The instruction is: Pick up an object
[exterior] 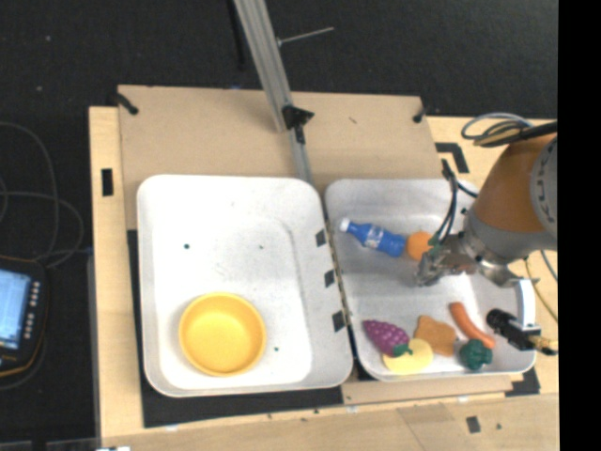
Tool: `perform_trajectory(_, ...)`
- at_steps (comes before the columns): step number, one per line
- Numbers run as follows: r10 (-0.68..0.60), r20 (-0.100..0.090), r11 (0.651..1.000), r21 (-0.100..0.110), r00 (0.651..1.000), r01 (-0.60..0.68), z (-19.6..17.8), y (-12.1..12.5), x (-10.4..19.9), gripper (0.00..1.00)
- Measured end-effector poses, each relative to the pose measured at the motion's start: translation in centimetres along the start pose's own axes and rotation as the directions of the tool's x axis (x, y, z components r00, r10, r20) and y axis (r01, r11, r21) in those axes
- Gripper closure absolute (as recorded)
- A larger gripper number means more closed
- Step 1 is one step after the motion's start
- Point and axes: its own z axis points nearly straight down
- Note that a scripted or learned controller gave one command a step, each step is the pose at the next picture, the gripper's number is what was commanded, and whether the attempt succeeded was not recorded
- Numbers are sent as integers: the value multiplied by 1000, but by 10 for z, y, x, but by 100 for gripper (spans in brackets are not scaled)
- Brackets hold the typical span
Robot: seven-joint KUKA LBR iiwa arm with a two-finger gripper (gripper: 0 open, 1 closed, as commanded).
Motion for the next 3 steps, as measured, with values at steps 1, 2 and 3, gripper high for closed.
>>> perform_trajectory(1, -6, 0, 1000, -2, 1000, 6, -44, 5, -1, 100)
perform_trajectory(2, -7, 1, 1000, -3, 1000, 7, -89, 10, -8, 100)
perform_trajectory(3, -7, 1, 1000, -4, 1000, 7, -144, 11, -9, 100)
